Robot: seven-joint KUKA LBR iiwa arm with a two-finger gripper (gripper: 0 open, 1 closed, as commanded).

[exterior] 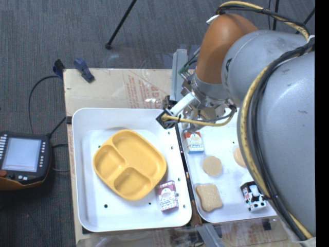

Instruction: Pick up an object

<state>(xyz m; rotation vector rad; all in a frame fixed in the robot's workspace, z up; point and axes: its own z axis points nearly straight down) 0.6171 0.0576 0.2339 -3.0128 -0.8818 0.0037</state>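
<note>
The pincer [194,118] is hanging over the far end of the right bin [226,212], close to the rim where the two bins are meeting; how its tips are standing cannot be told from here. A small blue-and-white carton [195,142] is lying just beneath it, nearer the camera. Farther out from the pincer, a round cookie [212,165] and a toast-shaped piece [208,196] are resting in the same bin. To its left, the left bin [82,189] is carrying a yellow divided plate [129,163] and a small red carton [167,195]. A handheld pendant [23,158] is sitting well off the surface [118,86].
</note>
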